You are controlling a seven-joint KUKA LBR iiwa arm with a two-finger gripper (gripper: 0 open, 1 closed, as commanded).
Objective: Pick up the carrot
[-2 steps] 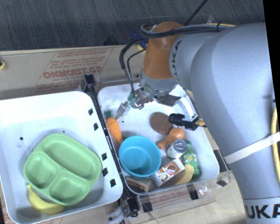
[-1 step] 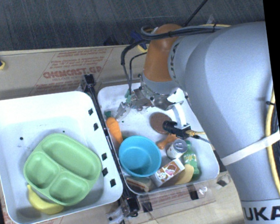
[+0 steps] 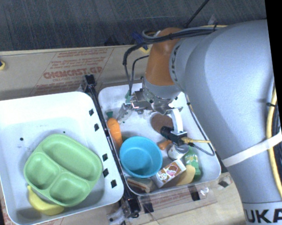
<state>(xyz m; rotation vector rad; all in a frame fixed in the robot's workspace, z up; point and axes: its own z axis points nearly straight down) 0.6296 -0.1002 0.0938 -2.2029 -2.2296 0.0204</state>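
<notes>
The grey arm point(image 3: 232, 102) fills the right side of the view, its orange band point(image 3: 159, 63) bent over the far edge of the right bin point(image 3: 109, 95). Below the band the wrist reaches down into that bin's far half, and the gripper point(image 3: 141, 104) sits among cables and brackets there; whether it is spread or closed cannot be told.

The left bin point(image 3: 7, 116) carries a green divided plate point(image 3: 63, 168) toward its near edge, lying over a yellow object point(image 3: 42, 204) that is mostly hidden beneath it.

In the right bin a blue bowl point(image 3: 140, 157) stands near the middle. The carrot point(image 3: 114, 131) lies along the bin's left wall, just beyond the bowl, upright in the view, its lower end touching or just beside the bowl's rim. It is near the gripper, on its left and nearer side, apart from it.

Small packets and food items point(image 3: 172, 173) crowd the near right corner, overlapping and hard to tell apart.
</notes>
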